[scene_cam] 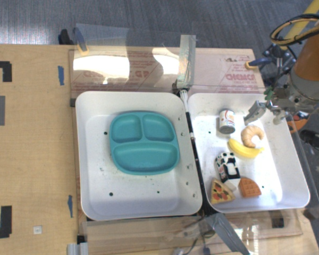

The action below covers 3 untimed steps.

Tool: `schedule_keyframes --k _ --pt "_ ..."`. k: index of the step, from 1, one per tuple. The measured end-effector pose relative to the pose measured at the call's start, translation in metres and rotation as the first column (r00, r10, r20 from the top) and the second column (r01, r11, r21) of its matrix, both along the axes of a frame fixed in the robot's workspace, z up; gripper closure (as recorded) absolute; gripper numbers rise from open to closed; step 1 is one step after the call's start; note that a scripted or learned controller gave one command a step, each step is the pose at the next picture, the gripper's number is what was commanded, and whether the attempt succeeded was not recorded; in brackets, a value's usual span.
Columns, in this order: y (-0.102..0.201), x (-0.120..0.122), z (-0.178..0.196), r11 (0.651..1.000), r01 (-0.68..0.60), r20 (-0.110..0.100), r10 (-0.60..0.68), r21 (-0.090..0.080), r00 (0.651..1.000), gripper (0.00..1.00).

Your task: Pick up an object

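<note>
Grey arm reaching in from right, gripper (pixel 266 112) fingers seemingly spread, holding nothing

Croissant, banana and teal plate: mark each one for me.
croissant (pixel 252 135), camera view, on its curved middle.
banana (pixel 244 149), camera view, on its yellow mid-length.
teal plate (pixel 144 160), camera view, on its large lower compartment.

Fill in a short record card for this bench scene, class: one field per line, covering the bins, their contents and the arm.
left bin: holds a teal divided plate
right bin: holds six small items
items: can, croissant, banana, black-and-white toy, pizza slice, waffle
touching: croissant rests against banana
gripper: over the right bin's upper right part, beside the croissant
held: nothing seen in the gripper
</note>
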<state>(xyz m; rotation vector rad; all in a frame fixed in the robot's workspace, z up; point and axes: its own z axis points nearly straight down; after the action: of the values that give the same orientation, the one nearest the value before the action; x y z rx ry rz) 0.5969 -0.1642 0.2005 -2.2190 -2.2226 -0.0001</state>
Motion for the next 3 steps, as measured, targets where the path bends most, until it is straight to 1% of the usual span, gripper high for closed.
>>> schedule_keyframes --k 1,2,3 --pt "0.005 0.043 -0.1 0.943 0.333 0.018 -0.333 0.001 0.943 0.0" --pt "0.04 0.07 -0.101 0.821 0.571 0.011 -0.571 -0.015 0.821 0.0" --pt "0.064 0.067 -0.11 0.523 0.852 -0.003 -0.852 -0.016 0.523 0.0"
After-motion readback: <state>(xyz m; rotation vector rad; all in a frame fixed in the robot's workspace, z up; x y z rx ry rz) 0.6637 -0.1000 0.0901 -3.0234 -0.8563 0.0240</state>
